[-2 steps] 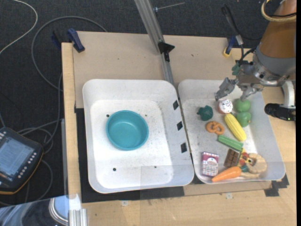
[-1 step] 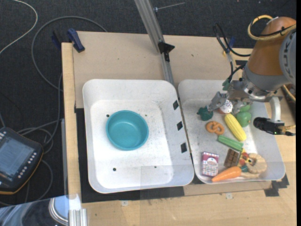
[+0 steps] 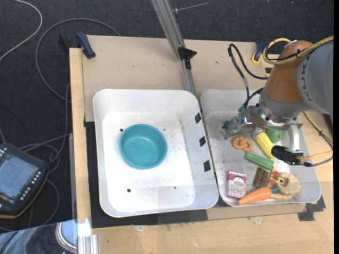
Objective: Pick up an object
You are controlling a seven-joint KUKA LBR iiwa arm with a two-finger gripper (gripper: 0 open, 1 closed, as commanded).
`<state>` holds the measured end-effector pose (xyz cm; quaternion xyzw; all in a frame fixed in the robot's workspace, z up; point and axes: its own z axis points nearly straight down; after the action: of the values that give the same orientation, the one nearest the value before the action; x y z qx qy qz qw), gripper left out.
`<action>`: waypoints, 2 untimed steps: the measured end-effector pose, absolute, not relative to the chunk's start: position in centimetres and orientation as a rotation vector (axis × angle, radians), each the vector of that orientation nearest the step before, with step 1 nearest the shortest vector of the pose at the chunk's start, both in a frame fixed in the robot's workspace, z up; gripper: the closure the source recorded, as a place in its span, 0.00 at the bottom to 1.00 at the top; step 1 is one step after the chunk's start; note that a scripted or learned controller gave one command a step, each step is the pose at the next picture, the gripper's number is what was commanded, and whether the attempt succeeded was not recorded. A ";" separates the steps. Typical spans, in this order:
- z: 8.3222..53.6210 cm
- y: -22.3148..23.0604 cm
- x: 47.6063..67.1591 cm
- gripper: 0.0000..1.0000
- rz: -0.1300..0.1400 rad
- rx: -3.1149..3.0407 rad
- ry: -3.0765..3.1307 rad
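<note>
Here, line by line:
Gripper [image 3: 233,127]: low over the right bin [image 3: 212,110], at the end of the grey arm [image 3: 296,83] with its orange band; the jaws are dark and small against the bin floor, and I cannot tell how far apart they stand or whether anything sits between them.
Nearest object: an orange pretzel-shaped toy [image 3: 242,142] lies just beside the gripper, toward the bin's near side.
Other objects in the right bin: a yellow corn cob [image 3: 265,141], a green stick-like piece [image 3: 259,159], a brown chocolate bar [image 3: 261,177], a small pink-and-white box [image 3: 237,184], a carrot [image 3: 255,195] (all crowded at the near end).
Left bin [image 3: 106,110]: holds a teal bowl [image 3: 143,145], upright.
Surface: a pale wooden bench [image 3: 132,62], blue clamps at its far edge.
Room: dark carpet with loose cables; a handheld control pendant [image 3: 18,179] lies at the left.
</note>
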<state>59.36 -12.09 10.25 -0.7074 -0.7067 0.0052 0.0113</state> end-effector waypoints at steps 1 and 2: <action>9.5 -12.0 59.2 0.00 0.014 -2.206 -2.202; 10.8 -11.9 59.3 1.00 0.009 -2.207 -2.203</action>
<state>59.31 -11.91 10.80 -0.7077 -0.7064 0.0030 0.0119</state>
